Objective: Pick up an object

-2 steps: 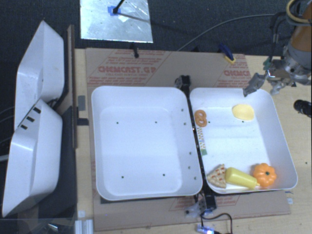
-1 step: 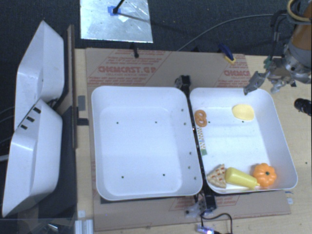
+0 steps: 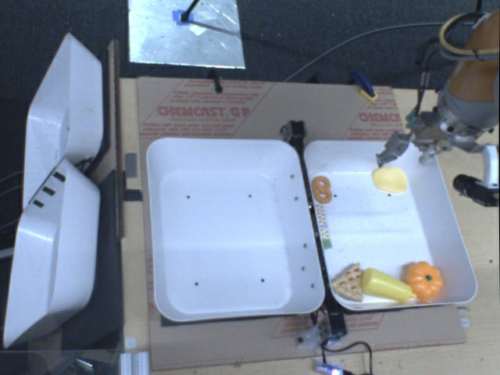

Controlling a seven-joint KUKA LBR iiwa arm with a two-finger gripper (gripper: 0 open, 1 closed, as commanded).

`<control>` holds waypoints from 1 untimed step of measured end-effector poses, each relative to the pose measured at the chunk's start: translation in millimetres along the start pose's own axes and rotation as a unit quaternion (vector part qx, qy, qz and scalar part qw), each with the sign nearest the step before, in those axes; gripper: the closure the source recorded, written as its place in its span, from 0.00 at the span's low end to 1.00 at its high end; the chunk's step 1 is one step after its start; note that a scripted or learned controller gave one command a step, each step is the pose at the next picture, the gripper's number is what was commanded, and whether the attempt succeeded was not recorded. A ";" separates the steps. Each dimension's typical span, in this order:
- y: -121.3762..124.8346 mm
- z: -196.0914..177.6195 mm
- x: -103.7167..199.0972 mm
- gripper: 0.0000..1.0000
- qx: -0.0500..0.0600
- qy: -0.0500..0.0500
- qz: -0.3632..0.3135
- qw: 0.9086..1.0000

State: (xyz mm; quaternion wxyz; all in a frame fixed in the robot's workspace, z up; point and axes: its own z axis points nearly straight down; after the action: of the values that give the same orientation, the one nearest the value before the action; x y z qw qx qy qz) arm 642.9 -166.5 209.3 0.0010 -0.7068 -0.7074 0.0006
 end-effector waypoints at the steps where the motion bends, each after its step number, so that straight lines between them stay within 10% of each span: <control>1: -8.9 55.0 5.3 0.00 0.001 0.000 0.000 1.000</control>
State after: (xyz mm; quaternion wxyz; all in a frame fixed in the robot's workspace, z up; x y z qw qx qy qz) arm 633.8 -161.2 154.4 0.0015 -0.7070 -0.7072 0.0009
